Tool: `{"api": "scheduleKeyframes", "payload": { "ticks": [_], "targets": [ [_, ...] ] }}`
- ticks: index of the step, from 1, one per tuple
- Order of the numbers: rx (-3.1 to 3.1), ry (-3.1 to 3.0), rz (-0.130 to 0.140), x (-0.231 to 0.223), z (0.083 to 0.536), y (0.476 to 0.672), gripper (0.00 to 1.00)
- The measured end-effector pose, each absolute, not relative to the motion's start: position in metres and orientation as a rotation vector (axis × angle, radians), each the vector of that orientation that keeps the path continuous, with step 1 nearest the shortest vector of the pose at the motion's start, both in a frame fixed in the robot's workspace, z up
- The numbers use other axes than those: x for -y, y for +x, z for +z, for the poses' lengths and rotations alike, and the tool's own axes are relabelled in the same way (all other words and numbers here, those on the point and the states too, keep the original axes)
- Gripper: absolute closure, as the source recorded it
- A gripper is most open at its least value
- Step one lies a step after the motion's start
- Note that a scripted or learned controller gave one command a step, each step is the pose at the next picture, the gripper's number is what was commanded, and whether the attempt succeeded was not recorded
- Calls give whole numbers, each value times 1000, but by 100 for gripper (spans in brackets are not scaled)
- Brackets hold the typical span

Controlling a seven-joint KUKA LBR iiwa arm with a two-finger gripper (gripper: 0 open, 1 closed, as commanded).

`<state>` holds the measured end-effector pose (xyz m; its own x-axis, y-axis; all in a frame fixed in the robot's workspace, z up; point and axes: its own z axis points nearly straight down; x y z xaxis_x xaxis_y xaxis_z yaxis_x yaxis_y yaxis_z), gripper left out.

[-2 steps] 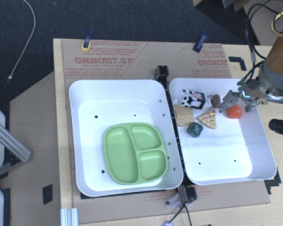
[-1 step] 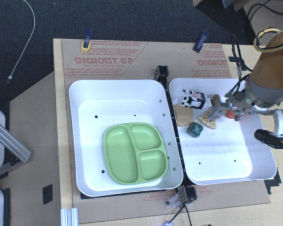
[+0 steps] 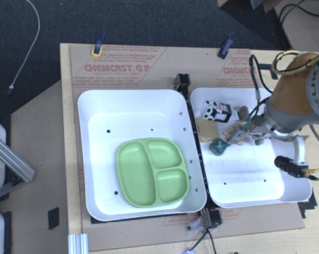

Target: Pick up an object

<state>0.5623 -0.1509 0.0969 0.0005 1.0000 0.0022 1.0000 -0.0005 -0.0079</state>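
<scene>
Plainly, "CHEMCAST GP" on board (image 3: 117,67)

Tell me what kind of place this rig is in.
Probably a robotics lab: two white bins sit on a protective board clamped to a bench, with loose cables on dark carpet and a robot arm reaching in.

Grey arm (image 3: 302,97) reaching in from right, orange-banded wrist, claw (image 3: 239,133) lowered

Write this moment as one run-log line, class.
arm: over right bin | claw: low among small items, beside teal piece | black-and-white box: at back | green plate: left bin | lift: not yet
</scene>
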Motion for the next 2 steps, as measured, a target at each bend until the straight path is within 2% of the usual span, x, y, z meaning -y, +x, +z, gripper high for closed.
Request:
{"api": "scheduleKeyframes", "payload": {
  "ticks": [1,2],
  "targets": [
    [2222,-2223,-1,151,112,565,100],
    [2226,-2224,-4,149,155,562,100]
  ]
}}
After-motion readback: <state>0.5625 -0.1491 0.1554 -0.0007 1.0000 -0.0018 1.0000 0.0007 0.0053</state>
